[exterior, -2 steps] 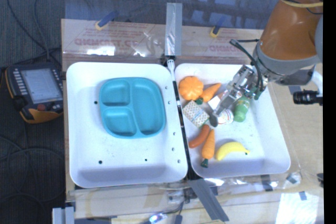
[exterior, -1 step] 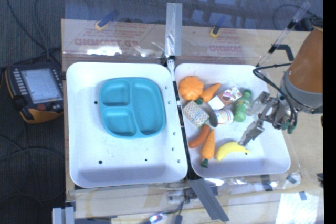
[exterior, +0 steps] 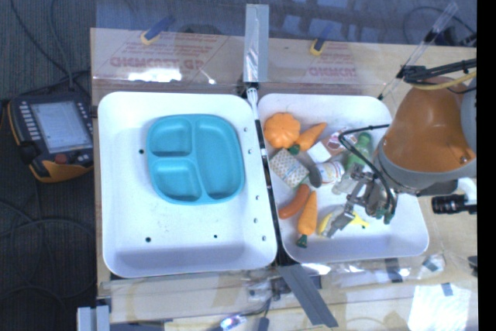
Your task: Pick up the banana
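The banana (exterior: 342,223) is a small yellow piece lying near the front of the right bin (exterior: 403,244), partly covered by the gripper's metal parts. My gripper (exterior: 363,205) hangs low over the bin just above and to the right of the banana, under the arm's orange band (exterior: 426,132). From this view I cannot make out whether anything is held.
Left of the banana lie two carrots (exterior: 308,213) and a patterned box (exterior: 287,167). Behind them sit an orange pumpkin (exterior: 281,129), a white bottle (exterior: 333,170) and a green item (exterior: 363,143). The left bin (exterior: 124,244) holds a blue divided tray (exterior: 194,157).
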`<state>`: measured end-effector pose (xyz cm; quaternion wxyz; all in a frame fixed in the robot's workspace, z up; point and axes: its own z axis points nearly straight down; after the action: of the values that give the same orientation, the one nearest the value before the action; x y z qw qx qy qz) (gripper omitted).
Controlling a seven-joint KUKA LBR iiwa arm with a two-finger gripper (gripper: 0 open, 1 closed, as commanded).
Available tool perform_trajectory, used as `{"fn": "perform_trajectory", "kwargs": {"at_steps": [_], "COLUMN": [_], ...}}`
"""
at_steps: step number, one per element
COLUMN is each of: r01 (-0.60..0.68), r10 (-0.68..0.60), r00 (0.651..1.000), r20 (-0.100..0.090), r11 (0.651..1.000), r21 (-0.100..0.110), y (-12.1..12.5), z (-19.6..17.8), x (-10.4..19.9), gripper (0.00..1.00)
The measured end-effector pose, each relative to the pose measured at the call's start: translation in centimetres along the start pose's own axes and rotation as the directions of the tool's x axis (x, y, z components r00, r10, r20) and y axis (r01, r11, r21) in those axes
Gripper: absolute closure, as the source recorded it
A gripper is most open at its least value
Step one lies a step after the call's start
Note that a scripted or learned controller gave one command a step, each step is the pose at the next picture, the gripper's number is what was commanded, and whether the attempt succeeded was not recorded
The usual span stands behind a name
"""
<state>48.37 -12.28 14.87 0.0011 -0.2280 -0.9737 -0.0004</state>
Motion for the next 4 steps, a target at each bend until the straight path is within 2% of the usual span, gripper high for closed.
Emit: {"fn": "perform_trajectory", "kwargs": {"at_steps": [1,2,3,4], "r01": [-0.084,-0.303,-0.381,-0.350], "r10": [0.084,0.303,0.381,0.350], "r00": [0.996,0.953,0.924,0.937], "r20": [0.008,0.004,0.005,0.004], "r11": [0.996,0.953,0.924,0.937], "r21": [-0.005,-0.001,-0.002,0.000], "y": [-6.1,-5.9,-6.1,-5.3], "z": [5.8,-5.1,-9.9,-9.5], "x": [-3.5,-3.1,-3.2,-8.3], "gripper": [0.00,0.00,0.00,0.00]}}
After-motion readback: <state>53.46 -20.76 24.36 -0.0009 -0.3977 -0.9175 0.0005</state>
